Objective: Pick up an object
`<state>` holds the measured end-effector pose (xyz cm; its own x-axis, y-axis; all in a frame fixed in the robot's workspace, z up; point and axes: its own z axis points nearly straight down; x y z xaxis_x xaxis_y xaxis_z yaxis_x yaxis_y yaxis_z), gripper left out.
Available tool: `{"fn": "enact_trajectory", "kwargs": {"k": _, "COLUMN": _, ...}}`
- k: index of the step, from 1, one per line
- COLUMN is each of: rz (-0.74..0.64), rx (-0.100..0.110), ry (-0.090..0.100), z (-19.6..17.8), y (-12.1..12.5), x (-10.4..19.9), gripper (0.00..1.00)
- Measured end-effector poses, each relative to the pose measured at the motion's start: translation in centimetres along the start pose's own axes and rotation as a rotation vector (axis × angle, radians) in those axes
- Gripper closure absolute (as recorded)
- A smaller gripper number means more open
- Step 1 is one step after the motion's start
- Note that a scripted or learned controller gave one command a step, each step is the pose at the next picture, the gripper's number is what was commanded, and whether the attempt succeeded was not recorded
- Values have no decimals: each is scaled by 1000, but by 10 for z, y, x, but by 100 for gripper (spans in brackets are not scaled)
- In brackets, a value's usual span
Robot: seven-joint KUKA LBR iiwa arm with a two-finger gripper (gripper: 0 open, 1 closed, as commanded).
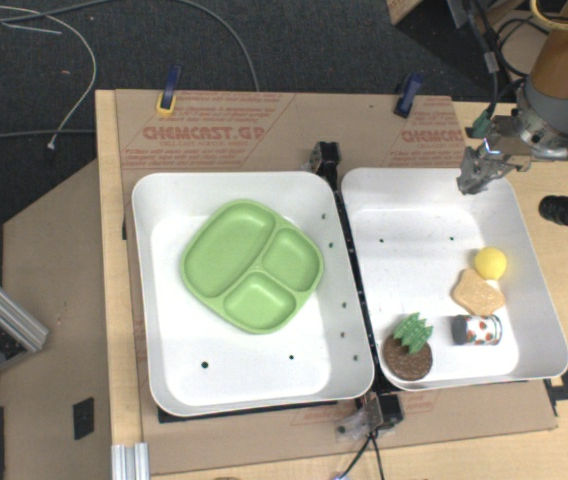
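Note:
The right bin (414,223) holds a yellow ball (490,263), a tan bread-like piece (477,293), a small red-and-white can (478,330) lying on its side, and a brown pot with a green plant (409,349). These sit along the bin's near right side. My gripper (475,174) hangs over the bin's far right corner, well away from all of them, with nothing visibly held. The orange-banded arm (564,63) reaches in from the upper right.
The left bin (164,298) carries a green three-compartment plate (253,265). A black clamp (325,157) sits between the bins at the far side. Blue clips (170,87) hold the cardboard base. Cables run across the dark floor behind.

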<state>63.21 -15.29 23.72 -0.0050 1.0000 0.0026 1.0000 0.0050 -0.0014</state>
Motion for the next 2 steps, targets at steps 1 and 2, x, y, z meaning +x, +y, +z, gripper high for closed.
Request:
{"fn": "enact_trajectory", "kwargs": {"k": 1, "rz": 1, "rx": 2, "ry": 0, "z": 6, "y": -23, "x": 52, "gripper": 100}}
{"fn": "enact_trajectory", "kwargs": {"k": 2, "rz": -1, "rx": 1, "ry": 1, "z": 9, "y": -28, "x": 113, "gripper": 100}}
